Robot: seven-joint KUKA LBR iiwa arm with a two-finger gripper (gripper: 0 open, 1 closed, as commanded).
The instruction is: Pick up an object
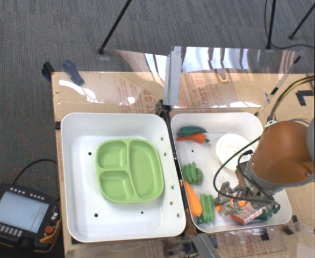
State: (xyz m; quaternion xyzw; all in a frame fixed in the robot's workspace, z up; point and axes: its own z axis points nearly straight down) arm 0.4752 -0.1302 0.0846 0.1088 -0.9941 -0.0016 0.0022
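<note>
Gripper [242,202] low by right bin's [254,120] front edge, crowding red carton [247,215].

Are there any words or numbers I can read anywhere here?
Red print on the brown bench top behind the bins: too blurred and glared to read.
Print on the small red and white box in the right bin: too small to read.
Screen of the handheld controller: no readable text.
</note>
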